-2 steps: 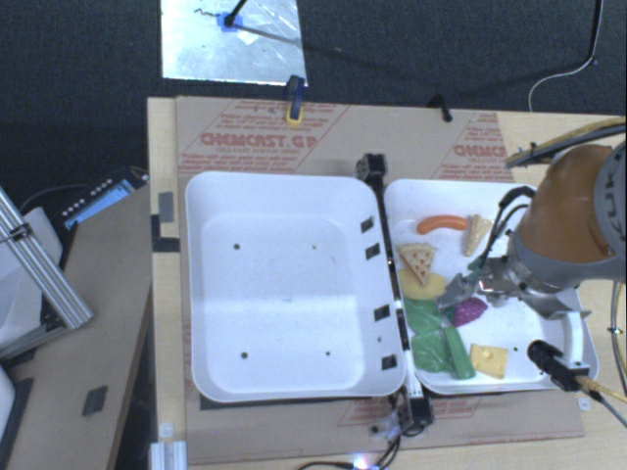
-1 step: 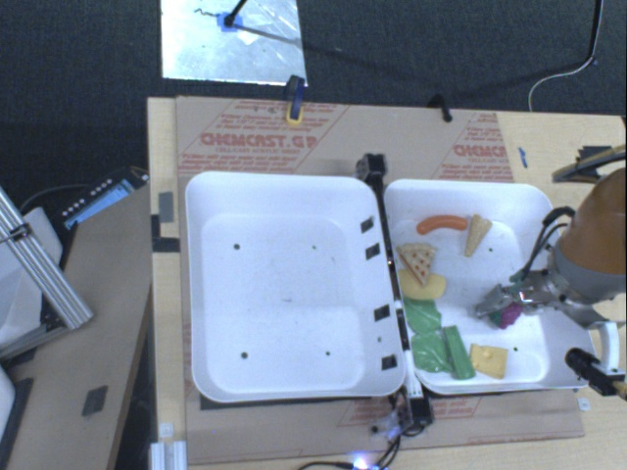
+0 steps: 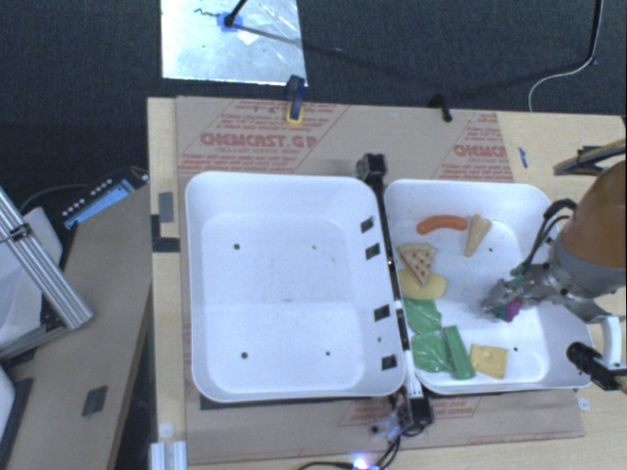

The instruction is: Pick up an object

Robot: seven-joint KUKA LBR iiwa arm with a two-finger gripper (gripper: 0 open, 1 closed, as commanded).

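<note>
My gripper [image 3: 506,300] reaches in from the right and is low in the right bin [image 3: 529,202], near its right-middle. A small purple object [image 3: 508,310] shows right at the gripper's tip, partly covered by it. Further left in this bin lie an orange sausage [image 3: 443,224], a tan wedge [image 3: 477,233], a waffle-patterned slice [image 3: 418,259] and a pale yellow piece [image 3: 425,285]. Two green pieces [image 3: 423,317] [image 3: 454,352] and a yellow cheese block [image 3: 489,360] lie toward the front.
The left bin [image 3: 211,262] stands beside the right one, with black clips [image 3: 382,311] along the shared divider. Both rest on a cardboard sheet [image 3: 255,130]. The arm's orange band [image 3: 602,228] hangs over the right bin's right edge.
</note>
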